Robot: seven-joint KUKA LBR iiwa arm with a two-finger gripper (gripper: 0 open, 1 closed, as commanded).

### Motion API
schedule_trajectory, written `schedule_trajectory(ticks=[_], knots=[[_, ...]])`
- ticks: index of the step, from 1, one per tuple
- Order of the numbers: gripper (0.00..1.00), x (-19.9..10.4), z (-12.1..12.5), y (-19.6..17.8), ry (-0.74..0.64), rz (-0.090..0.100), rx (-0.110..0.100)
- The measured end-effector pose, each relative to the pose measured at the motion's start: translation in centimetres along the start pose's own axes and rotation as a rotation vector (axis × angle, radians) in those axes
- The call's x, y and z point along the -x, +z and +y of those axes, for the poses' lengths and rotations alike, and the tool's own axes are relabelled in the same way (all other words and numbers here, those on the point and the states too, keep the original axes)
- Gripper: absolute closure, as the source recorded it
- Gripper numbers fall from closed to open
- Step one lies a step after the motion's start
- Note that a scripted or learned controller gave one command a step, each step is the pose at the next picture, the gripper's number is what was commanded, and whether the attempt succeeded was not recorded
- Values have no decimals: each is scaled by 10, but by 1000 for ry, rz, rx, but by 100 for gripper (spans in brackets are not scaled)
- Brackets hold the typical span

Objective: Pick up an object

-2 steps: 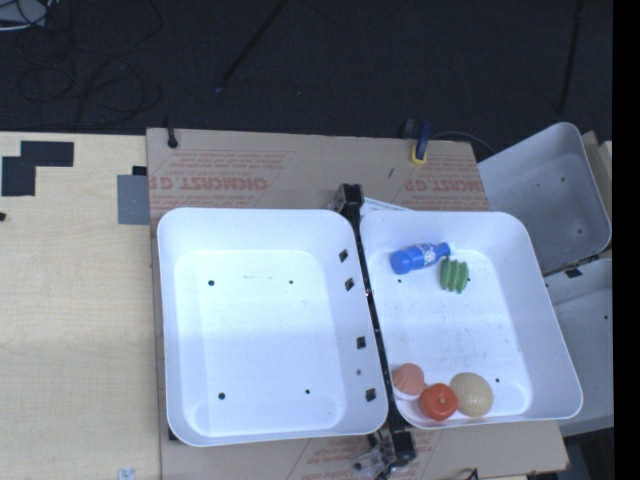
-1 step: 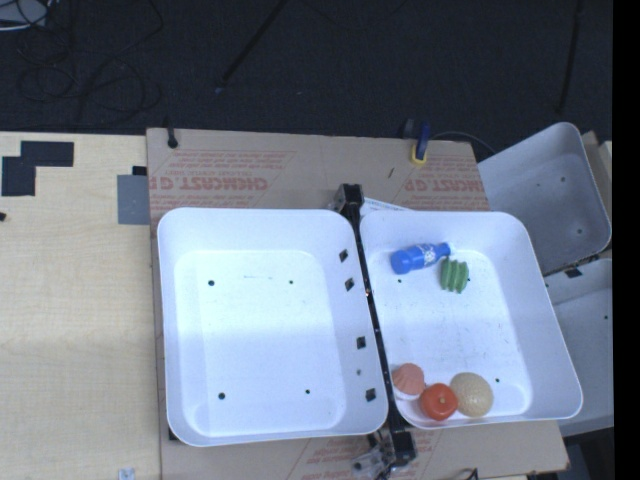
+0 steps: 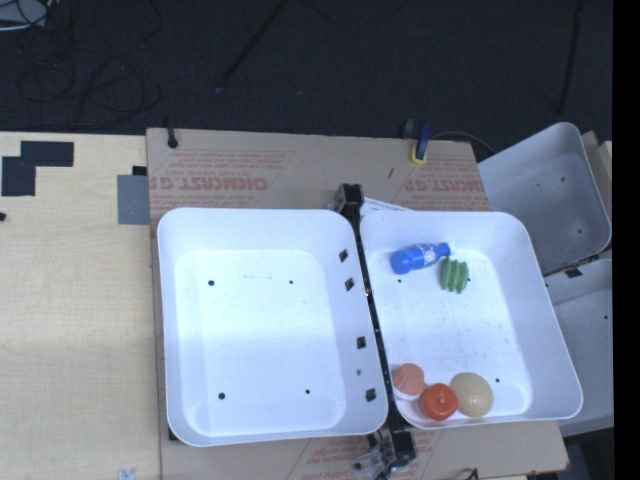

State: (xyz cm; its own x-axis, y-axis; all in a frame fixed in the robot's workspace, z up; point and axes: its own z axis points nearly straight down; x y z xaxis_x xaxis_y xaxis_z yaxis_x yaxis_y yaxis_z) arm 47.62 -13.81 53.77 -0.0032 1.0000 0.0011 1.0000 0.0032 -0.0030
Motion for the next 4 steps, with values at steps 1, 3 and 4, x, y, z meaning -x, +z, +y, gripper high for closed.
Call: schedule_trajectory(ticks=[1,3,4], knots=[[100,-34,0,0,-1,0,-1],[100,-102,0,1,-1,0,-2],[100,-135,0,0,-1,0,-1]])
